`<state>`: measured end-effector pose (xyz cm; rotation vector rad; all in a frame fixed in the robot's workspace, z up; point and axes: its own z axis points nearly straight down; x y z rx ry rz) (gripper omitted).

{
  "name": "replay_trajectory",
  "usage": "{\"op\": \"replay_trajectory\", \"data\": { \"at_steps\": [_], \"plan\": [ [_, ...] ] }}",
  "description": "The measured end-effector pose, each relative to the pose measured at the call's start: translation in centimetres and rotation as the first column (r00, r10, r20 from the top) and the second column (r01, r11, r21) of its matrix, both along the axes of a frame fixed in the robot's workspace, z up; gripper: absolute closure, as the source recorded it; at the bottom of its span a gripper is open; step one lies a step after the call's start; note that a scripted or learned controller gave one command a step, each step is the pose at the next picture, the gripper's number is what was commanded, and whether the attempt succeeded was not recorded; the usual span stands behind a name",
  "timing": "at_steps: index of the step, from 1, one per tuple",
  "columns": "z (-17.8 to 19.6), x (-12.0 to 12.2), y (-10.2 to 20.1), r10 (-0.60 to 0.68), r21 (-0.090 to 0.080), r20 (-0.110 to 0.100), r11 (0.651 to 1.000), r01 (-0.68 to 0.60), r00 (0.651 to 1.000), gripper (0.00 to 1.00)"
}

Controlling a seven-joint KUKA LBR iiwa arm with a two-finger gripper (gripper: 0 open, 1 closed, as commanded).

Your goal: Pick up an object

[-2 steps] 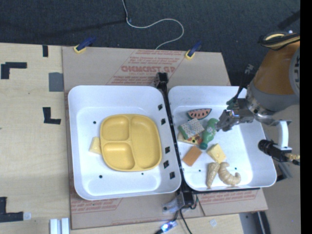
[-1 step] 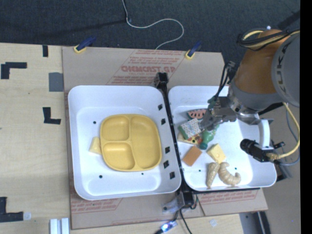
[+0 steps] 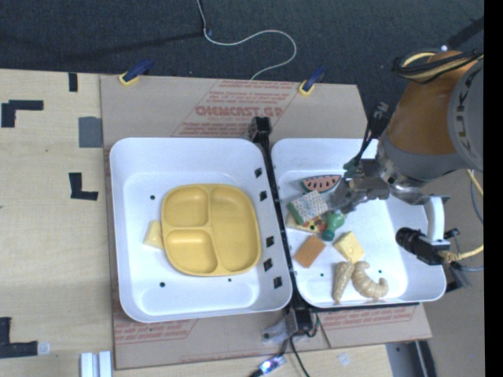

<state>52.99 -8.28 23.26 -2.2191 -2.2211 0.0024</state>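
The right bin (image 3: pixel 409 285) holds several toy foods: a watermelon slice (image 3: pixel 321 184), a green-grey block (image 3: pixel 306 207), a small green piece with red and yellow bits (image 3: pixel 328 225), an orange block (image 3: pixel 310 250), a yellow wedge (image 3: pixel 350 247) and two beige ginger-like pieces (image 3: pixel 360 280). My gripper (image 3: pixel 343 201) hangs low over the bin's left middle, just above the small green piece and beside the watermelon slice. Nothing shows clearly between its fingers.
The left bin (image 3: pixel 134 163) holds a yellow divided plate (image 3: pixel 211 229) with a pale yellow piece (image 3: pixel 152 233) tucked at its left edge. The arm's orange band and grey body (image 3: pixel 428 124) cover the right bin's far right corner. A divider ridge (image 3: pixel 271 203) separates the bins.
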Motion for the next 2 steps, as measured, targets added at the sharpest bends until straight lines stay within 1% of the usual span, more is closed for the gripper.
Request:
{"op": "replay_trajectory", "data": {
  "at_steps": [1, 2],
  "plan": [
    [-1.8, 0.9, 0.4, 0.0, -0.001, -0.001, 1.0, 0.0, 1.0, 1.0],
    [-0.2, -0.3, 0.0, 0.0, 0.0, 0.001, 1.0, 0.0, 1.0, 1.0]
  ]
}}
